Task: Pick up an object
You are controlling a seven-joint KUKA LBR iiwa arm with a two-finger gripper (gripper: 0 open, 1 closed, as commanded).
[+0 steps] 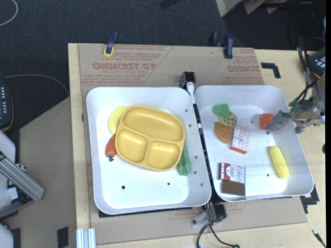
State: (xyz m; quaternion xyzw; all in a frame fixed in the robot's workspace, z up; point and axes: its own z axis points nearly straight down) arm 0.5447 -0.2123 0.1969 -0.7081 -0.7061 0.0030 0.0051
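- The step in hand looks like the approach: the pincer (275, 123) reaches in low over the right bin (297, 161) from its right rim, tip just beside a small red-orange piece (266, 120).
- Whether the pincer is spread or closed I cannot tell; its tip is a grey blur, and nothing can be made out in its hold.
- The red piece sits near the bin's upper right, touching or nearly touching the pincer tip; which of the two is unclear.
- Other candidates in the same bin: a corn cob (279, 161) near the right wall, a green piece (221, 109) with a cookie (228, 120) just below it, a brown wedge (224, 133), a small red-and-white box (240, 140) beside it, and a darker box (232, 179) at the front.
- Next move, as I judge it: settle over the red piece, close on it, then lift clear of the wall.
- The red piece is small and rounded, so it may slip aside.
- The left bin (103, 180) holds a yellow tray (150, 137) tipped over a banana (115, 119), a carrot-like piece (110, 148) and a green item (184, 162).
- Both bins sit on a brown board (155, 61) clamped at the back, on a pale worktop (320, 159).
- Beyond lies dark carpet (51, 14) with cables.
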